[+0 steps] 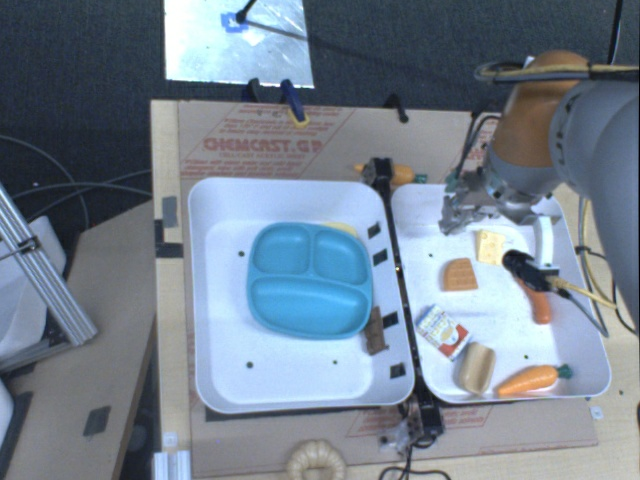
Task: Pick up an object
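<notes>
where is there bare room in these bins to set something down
Left bin: bare floor along its left and front walls, beside the blue plate. Right bin is crowded; one small gap between toast slice, packet and carrot.

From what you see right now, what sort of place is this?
Likely a robotics lab bench: a grey robot arm works at two white bins, one holding a toy carrot, with aluminium framing alongside.

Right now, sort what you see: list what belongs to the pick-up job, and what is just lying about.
Job, judged by where the gripper hangs: gripper; right bin; yellow slice; brown wedge; small carton; tan cylinder; carrot.

Lying about: blue divided plate in the left bin; foil sheet beyond the bench; pale coil at the near edge.
</notes>
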### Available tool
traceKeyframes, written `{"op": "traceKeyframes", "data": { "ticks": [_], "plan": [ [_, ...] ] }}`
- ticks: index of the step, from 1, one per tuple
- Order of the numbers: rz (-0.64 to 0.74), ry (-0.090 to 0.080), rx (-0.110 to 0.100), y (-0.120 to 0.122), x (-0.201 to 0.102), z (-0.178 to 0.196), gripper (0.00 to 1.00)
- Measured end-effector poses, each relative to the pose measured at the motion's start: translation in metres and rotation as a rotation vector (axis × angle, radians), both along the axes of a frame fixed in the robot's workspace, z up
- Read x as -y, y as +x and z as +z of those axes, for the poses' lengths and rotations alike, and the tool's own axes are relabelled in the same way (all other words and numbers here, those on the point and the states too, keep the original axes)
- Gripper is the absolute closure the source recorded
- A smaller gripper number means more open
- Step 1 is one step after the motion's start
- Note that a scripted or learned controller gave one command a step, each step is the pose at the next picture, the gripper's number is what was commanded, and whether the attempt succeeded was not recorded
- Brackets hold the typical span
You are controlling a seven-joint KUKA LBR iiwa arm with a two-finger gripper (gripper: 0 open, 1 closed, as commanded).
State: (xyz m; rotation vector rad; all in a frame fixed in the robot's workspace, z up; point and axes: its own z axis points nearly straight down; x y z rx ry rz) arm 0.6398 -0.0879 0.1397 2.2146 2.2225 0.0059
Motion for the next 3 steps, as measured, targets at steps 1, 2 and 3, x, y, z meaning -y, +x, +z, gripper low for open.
{"op": "traceKeyframes", "data": {
  "ticks": [1,2,3],
  "plan": [
    [0.002,-0.001,0.003,0.011,0.002,0.061,1.00],
    [0.003,0.000,-0.001,0.012,0.002,0.087,1.00],
    [0.004,0.001,-0.005,-0.033,-0.027,0.095,1.00]
  ]
}}
